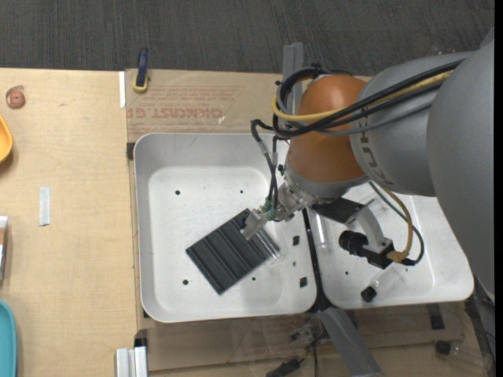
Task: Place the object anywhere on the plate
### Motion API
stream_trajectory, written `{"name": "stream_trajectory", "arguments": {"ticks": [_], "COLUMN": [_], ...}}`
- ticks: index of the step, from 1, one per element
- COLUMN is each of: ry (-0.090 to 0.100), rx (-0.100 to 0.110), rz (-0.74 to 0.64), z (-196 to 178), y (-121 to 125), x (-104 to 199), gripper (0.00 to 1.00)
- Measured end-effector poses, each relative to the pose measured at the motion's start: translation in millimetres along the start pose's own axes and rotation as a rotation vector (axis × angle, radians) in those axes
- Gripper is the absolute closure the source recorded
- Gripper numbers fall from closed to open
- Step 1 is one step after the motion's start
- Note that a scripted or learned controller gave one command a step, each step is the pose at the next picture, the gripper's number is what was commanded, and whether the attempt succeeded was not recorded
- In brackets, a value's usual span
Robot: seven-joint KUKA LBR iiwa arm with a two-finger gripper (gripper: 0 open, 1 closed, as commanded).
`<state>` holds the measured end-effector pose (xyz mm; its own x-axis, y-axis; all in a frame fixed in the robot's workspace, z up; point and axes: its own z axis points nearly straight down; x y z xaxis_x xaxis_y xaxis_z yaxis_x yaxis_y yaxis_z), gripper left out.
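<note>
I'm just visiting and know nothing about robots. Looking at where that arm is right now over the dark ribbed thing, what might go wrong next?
1. The gripper sits at the upper right corner of the dark ribbed slab, not its middle; gripped there, the slab may tilt or slip out.
2. The slab lies flat on the left bin floor, so the gripper may scrape the floor or just push it aside.
3. Loose cables hang near the wrist and may snag.
</note>
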<state>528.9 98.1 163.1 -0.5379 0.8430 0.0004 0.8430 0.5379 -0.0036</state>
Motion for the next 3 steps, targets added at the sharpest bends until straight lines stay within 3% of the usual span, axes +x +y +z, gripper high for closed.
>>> {"name": "stream_trajectory", "arguments": {"ticks": [1,2,3], "ry": [0.0,-0.002,-0.002], "rx": [0.002,-0.002,-0.002], "rz": [0.006,-0.05,-0.251], "z": [-8,-40,-92], "y": [-1,109,73], "x": [-2,14,36], "gripper": [1.0,1.0,1.0]}}
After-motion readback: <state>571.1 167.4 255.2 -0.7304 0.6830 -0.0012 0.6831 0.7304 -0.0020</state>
